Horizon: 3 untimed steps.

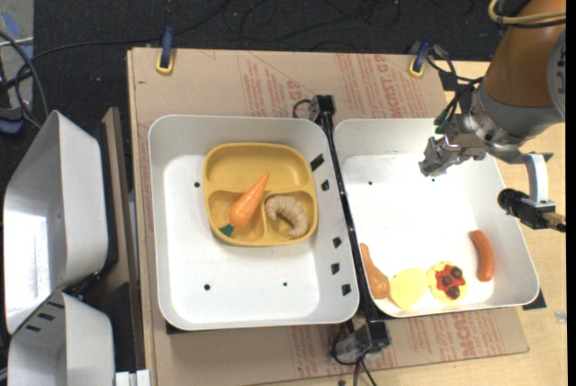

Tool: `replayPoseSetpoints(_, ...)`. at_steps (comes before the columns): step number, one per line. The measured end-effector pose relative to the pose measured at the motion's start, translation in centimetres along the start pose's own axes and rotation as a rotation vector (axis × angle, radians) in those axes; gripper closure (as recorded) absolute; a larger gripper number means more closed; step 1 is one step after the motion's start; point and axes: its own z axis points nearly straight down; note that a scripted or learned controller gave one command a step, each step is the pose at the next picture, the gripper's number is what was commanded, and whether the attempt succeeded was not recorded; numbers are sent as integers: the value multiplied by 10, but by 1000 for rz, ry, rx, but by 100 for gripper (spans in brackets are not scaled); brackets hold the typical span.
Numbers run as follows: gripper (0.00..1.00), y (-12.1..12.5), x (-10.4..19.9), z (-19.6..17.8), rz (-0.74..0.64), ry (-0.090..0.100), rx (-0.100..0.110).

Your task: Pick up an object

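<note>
**Gripper over the right bin, nothing in hand yet**

Going left to right from my remote seat: the left shallow white bin [180, 285] holds a yellow divided plastic plate [220, 164], which corrals an orange toy carrot [249, 200] and a pale curled shrimp-like piece [288, 214] in its lower compartments. In the right white bin [396, 195], the loose pieces lie along the near wall: an orange drumstick-shaped toy [373, 273], a pale yellow round disc [409, 287], a small pizza-like piece with dark toppings [447, 280], and a smooth reddish-orange sausage [484, 255], my likeliest target. The dark two-finger gripper [440, 156] hovers near the far wall, well apart from them; I cannot tell its finger spacing.
</note>
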Motion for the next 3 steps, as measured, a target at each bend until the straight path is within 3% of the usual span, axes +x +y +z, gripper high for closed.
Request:
replayPoseSetpoints(1,100,-5,5,-60,-6,0,-1)
replayPoseSetpoints(2,100,-4,5,-79,-5,1,3)
replayPoseSetpoints(3,100,13,63,-69,-11,3,4)
